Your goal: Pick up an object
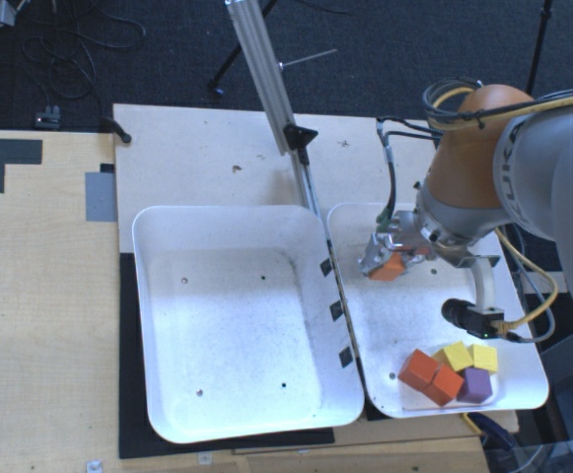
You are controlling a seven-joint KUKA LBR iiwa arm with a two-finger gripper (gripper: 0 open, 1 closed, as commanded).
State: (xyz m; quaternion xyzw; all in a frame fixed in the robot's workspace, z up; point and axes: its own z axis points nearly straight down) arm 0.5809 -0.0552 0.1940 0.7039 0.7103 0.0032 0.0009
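Note:
My gripper (385,256) hangs over the upper part of the right bin (385,333), with the grey arm and its orange band coming in from the right. An orange block (389,267) sits between the metal fingers, which are shut on it; it looks raised a little above the bin floor. In the bin's near right corner lies a cluster of blocks: an orange-red one (429,374), a yellow one (468,356) and a purple one (476,385), touching each other.
The left bin (158,264) lies beside the right one, parted by a shared rim with black clips (333,299). A slanted aluminium rail (266,77) rises behind the bins. Black cables loop around the arm at the right.

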